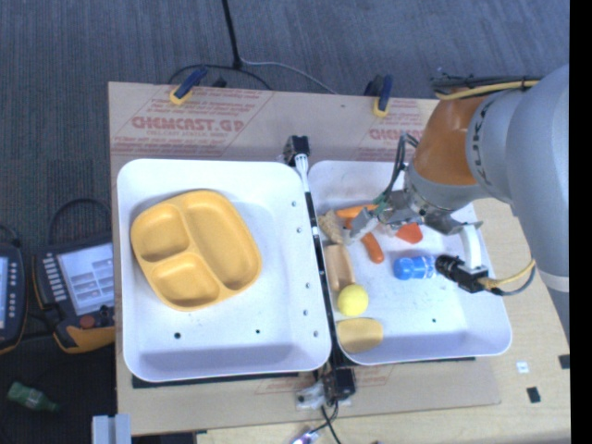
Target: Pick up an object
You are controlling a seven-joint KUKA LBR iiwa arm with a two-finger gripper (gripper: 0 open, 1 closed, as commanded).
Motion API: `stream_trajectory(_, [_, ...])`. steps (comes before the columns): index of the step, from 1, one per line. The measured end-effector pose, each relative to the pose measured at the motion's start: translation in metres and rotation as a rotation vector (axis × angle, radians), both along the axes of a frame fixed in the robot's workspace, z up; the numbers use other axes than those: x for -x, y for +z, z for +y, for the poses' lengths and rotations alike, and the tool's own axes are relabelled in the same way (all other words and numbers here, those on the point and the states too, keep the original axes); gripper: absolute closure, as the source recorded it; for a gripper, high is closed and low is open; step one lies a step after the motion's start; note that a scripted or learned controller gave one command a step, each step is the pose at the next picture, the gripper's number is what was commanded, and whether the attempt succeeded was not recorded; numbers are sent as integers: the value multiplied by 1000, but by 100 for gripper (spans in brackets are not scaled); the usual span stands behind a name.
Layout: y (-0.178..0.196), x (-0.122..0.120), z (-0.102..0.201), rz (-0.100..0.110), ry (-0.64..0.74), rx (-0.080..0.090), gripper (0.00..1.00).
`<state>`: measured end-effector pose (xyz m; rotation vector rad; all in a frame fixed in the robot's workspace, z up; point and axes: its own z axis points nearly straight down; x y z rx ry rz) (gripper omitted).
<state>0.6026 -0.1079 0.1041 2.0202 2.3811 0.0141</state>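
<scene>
Reading the printed board [185,123] first: red lettering "CHEMCAST GP" shows at its 11 o'clock corner, with a second, cut-off run of the same red print near 1 o'clock beside the arm; two blue-and-yellow clamps [188,84] pin the far edge. Carpet [92,26] around the bench is dark grey, crossed by a black cable [231,26]; a teach pendant [79,285] with a lit screen lies at 9 o'clock (screen text too small to read). Left bin [277,340] holds a yellow three-compartment tray [194,248]. Right bin [462,336] holds the clutter: an orange carrot-shaped piece [350,214], a small orange-red sausage shape [373,246], a red-orange lump [410,234], a blue cylinder [413,267], a tan stick [339,265] along the divider, a yellow ball [351,300] and a tan block [361,332] toward 6 o'clock. Arm [518,155] enters from 3 o'clock; gripper [388,213] sits low over the right bin's 10 o'clock area, just beside the carrot-shaped piece and the lump. Whether its fingers are apart or together cannot be told, and no object is seen between them.
</scene>
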Motion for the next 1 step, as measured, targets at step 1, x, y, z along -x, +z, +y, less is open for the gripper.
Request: stream_trajectory(1, [12,-2,0,-5,0,1,100])
